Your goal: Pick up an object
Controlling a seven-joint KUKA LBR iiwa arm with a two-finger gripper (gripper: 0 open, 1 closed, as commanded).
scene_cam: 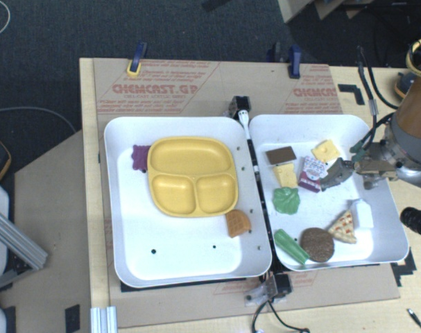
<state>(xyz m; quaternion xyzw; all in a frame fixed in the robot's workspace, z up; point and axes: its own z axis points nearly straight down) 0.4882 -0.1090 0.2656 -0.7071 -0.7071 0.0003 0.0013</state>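
Observation:
The right bin (390, 214) holds several toy foods: a brown block (280, 155), a yellow cheese wedge (326, 150), a pale yellow piece (286, 177), a white and purple packet (311, 171), a green lump (286, 200), a green pickle (290, 247), a brown round patty (316, 244), a pizza slice (344, 227) and a white piece (363, 212). My gripper (335, 175) reaches in from the right and hangs low over the bin. It sits just right of the packet, at its edge. I see nothing held in it.
The left bin (189, 255) carries a yellow divided plate (193, 175), a purple item (139, 157) at the plate's left edge and a brown bread piece (238, 223) near the divider. Clamps (134, 66) hold the cardboard base at the back.

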